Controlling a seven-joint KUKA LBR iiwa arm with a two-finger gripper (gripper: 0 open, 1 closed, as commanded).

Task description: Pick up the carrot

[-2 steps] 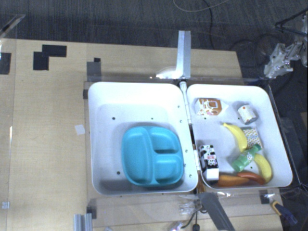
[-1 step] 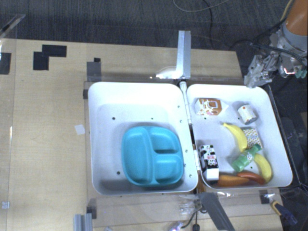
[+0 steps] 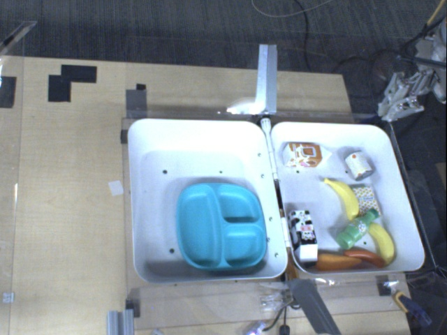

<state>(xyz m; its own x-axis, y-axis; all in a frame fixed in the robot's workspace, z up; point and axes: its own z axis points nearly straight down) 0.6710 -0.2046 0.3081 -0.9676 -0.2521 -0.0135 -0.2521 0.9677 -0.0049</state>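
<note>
Two shallow white plastic bins side by side on the pale wooden desk (image 3: 63, 187), split by a thin metal divider.

In the left bin (image 3: 150, 152): a light blue plastic plate with three compartments (image 3: 222, 225), lying towards the near right corner.

In the right bin (image 3: 401, 187): the long orange carrot (image 3: 335, 261), lying flat along the near wall, roughly parallel to it, thick end towards the divider. Just beside its right end, a redder elongated piece (image 3: 367, 256), hard to separate from the carrot at this sharpness. Touching or almost touching the carrot's left end, a small black-and-white carton (image 3: 303, 233), close to the divider. Above the carrot, a green plastic bottle (image 3: 356, 230), tilted, with a curved yellow banana (image 3: 345, 197) beyond it and a second yellow banana-like piece (image 3: 383, 241) to the right, near the carrot's far end. A small patterned packet (image 3: 367, 199) just beside the first banana. Farther back, an orange-and-white wrapped packet (image 3: 303, 155) near the divider and a small white cylindrical can (image 3: 357, 165) to its right.

Grey end effector (image 3: 403, 98) up at the far right, outside the right bin and beyond its far corner, well apart from the carrot. Open or closed: cannot tell from this view. Nothing seen gripped.
</note>
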